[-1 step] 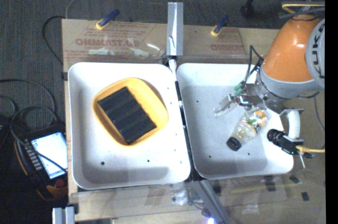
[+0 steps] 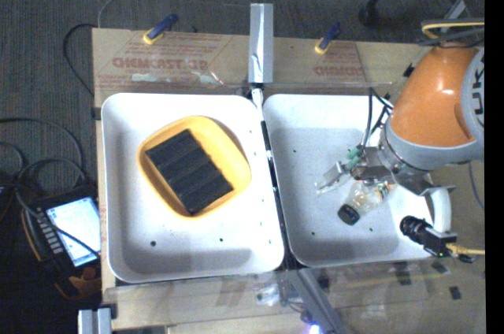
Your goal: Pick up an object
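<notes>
Grey arm with orange band point(image 2: 433, 100) sits over the right shallow white bin point(image 2: 315, 238), gripper point(image 2: 368, 171) low at roughly 3 o'clock in that bin. Candidate target: small clear-and-dark object point(image 2: 358, 205) lying just below the gripper at about 4 o'clock, near but apparently not gripped. Can't tell the state of the gripper from this angle. Left shallow white bin point(image 2: 126, 246) holds a yellow dish with a black ribbed block point(image 2: 190, 165) at centre. Looks like the approach/descend step; next move needs alignment over the small object, then close and lift.
</notes>
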{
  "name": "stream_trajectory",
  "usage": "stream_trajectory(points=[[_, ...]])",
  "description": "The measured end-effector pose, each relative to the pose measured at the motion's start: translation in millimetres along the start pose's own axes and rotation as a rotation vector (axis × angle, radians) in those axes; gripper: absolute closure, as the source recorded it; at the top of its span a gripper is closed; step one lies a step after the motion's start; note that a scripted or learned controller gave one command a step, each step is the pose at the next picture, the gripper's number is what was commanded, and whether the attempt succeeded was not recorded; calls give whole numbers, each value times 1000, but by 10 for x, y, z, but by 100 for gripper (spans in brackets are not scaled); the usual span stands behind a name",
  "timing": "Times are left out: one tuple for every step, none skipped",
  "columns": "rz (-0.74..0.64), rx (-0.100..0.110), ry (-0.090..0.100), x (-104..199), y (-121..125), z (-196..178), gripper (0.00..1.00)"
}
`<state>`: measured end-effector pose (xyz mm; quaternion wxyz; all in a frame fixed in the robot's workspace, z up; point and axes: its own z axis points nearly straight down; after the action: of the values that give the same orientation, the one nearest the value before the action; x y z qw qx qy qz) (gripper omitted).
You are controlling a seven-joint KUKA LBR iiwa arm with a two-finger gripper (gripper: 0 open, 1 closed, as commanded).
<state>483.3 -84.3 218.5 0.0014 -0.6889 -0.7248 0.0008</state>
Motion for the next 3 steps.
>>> stream_trajectory(points=[[68, -1, -1, -855, -41, 477, 0], [284, -2, 0, -671, -22, 120, 0], [284, -2, 0, -671, -22, 121, 0]])
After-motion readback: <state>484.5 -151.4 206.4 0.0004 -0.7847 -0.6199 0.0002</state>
